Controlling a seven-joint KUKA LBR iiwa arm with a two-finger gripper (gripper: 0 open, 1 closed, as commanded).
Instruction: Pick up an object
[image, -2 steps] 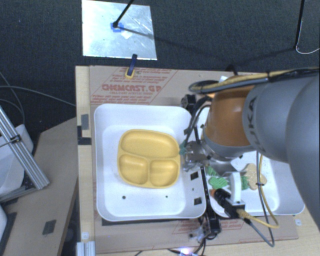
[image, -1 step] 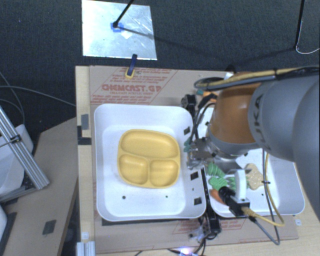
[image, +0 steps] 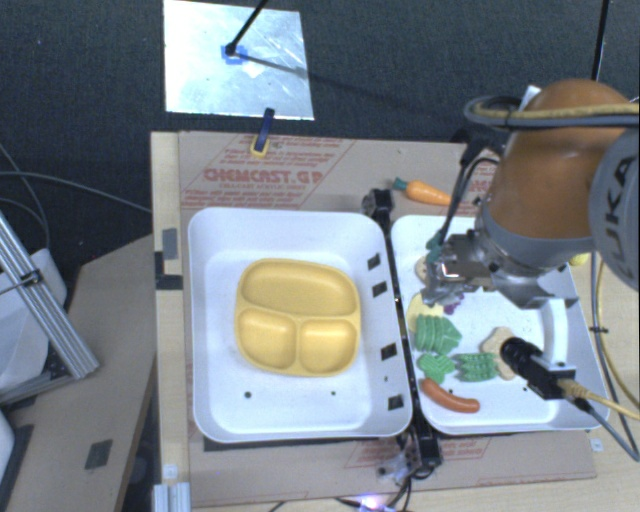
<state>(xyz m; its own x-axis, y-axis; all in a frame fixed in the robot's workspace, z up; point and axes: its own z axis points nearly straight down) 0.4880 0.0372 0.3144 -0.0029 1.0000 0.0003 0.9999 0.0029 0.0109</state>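
My gripper (image: 440, 290) is low over the far-left part of the right bin (image: 570, 415), hanging from the orange-banded wrist that blocks much of that bin from me. I can't tell how the pincer is set; the metal at the tip is a blur against the white floor, and I see nothing I could call held.

Just beside the tip, on its near side, there is a small purple item (image: 455, 297) that I can't identify, partly tucked under the mechanism. Next out, toward me, lies a green leafy piece (image: 435, 332), near the divider between the bins. Nearer again sits a second green piece (image: 475, 367), and a red sausage (image: 450, 398) lies along the near edge, its long axis running left to right with a slight slant. A pale, tan item (image: 495, 342) rests to the right of the greens.

The relation I'd steer by: the closest candidates lie on the near side of the tip, the purple one almost under it and the first green piece a short way nearer. My judgement is that a small shift toward me and a drop would reach either.

Further out, the left bin (image: 215, 300) holds a yellow divided tray (image: 297, 315), well apart from the pincer. A carrot (image: 425, 191) lies outside the bins on the far side, on the cardboard (image: 290, 170).
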